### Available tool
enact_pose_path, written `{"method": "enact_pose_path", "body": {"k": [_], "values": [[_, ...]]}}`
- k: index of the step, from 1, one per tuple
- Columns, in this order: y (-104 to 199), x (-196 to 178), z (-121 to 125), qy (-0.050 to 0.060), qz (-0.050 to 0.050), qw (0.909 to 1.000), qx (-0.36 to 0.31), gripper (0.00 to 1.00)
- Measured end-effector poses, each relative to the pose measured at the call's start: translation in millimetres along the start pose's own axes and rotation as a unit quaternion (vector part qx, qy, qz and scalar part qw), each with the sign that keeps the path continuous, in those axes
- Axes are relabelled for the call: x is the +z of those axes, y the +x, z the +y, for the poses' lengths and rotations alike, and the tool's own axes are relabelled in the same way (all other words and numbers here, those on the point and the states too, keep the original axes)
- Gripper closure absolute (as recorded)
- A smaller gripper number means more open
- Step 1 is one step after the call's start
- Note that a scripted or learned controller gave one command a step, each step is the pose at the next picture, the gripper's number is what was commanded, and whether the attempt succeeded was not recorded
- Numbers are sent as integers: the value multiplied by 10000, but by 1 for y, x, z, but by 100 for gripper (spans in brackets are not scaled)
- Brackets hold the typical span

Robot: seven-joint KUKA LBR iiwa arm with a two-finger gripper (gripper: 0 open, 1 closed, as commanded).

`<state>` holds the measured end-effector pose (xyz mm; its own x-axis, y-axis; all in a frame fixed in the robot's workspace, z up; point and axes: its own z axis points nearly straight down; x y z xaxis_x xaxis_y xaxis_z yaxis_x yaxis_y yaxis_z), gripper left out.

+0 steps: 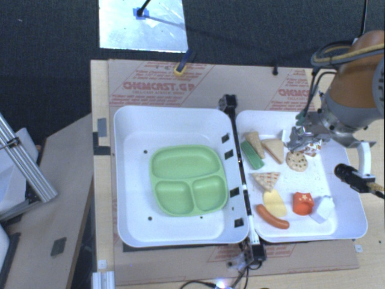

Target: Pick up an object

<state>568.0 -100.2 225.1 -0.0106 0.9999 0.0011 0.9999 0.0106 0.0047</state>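
Bench (102, 179) with two white bins: green divided tray (185, 179) in left bin (129, 161), toy food scattered in right bin (352, 218). Gripper (302, 138) low near far edge, just above cookie (296, 160), probable target. Finger state: cannot tell.

A green plate (183, 180) sits in the left bin (129, 161). A shiny metal sheet (143, 17) lies behind the bench (150, 80).

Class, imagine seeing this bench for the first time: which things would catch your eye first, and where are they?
A green divided plate sits alone in the left bin. The right bin holds scattered toy food, such as a sausage and a cookie. The gripper hangs just above the cookie.
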Motion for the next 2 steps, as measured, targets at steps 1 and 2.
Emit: {"method": "enact_pose_path", "body": {"k": [1, 2], "values": [[35, -11, 44, -8, -1, 10000, 4, 100], [53, 10, 78, 5, -7, 10000, 17, 100]]}}
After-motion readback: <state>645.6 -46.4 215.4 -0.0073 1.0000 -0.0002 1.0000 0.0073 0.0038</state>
